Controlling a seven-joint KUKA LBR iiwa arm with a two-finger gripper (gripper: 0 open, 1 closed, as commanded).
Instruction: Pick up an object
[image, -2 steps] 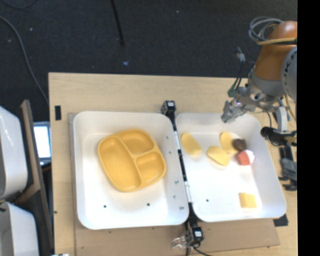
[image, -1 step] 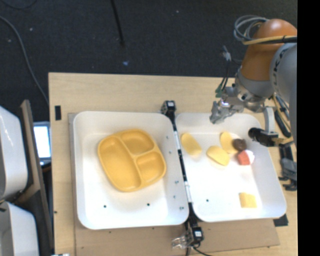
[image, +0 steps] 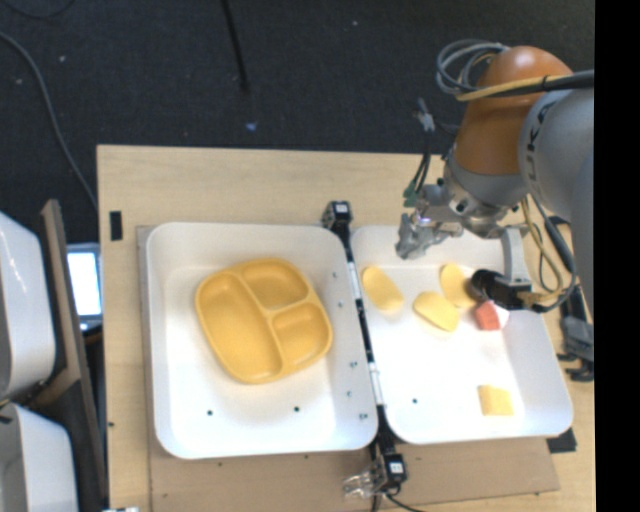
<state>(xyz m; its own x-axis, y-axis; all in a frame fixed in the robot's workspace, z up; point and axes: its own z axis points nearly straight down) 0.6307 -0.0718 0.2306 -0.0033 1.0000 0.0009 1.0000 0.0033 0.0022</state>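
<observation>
two bins, gripper (image: 415, 240) above right

A single fixed camera looked down from above at a slant on the worktop (image: 250, 185), set far enough back to take in both white bins whole, the left bin (image: 165, 300) and the right bin (image: 530, 400) lying side by side across the middle of the frame. Dark floor showed beyond the worktop's far edge at the top. The arm (image: 520, 120) entered from the right side of the view.
</observation>
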